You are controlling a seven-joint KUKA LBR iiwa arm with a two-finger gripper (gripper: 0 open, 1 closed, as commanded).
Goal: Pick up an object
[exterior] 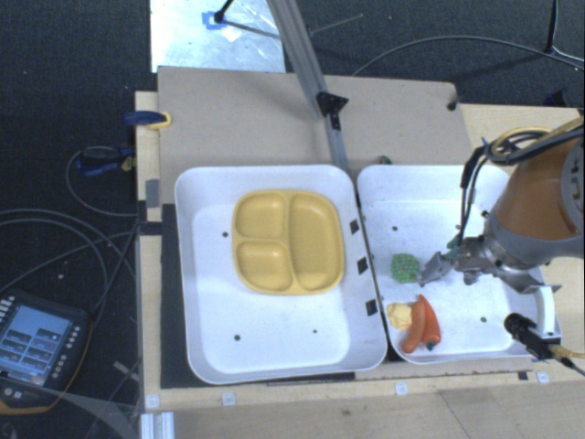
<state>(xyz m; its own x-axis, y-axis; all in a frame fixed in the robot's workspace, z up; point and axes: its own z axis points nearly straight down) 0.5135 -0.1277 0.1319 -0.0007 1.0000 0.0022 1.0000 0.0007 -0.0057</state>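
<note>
So the arm (539, 204) comes in from 3 o'clock, grey body with that big orange band sitting over the right edge of the right bin (430, 199), and the wrist is bent down and pointing toward 9 o'clock. The gripper (437, 268) ends up low in the middle of that bin, tip just beside the green broccoli-looking piece (405, 267), which sits at its 9 o'clock. Can't honestly tell whether the jaws are apart or together, it's all dark metal blur at this angle, and nothing visible is pinched between them. At about 6 o'clock from the gripper, near the bin's front left corner, there's an orange carrot (422, 326) lying tilted, touching a little pale yellow thing (399, 315) on its 9 o'clock side. Left bin (210, 337) has a yellow divided plate (288, 241) with three compartments, sitting toward the 12 o'clock half. Both bins are side by side on the tan table (238, 117), with a black handheld screen unit (32, 341) off on the floor at 8 o'clock.
</note>
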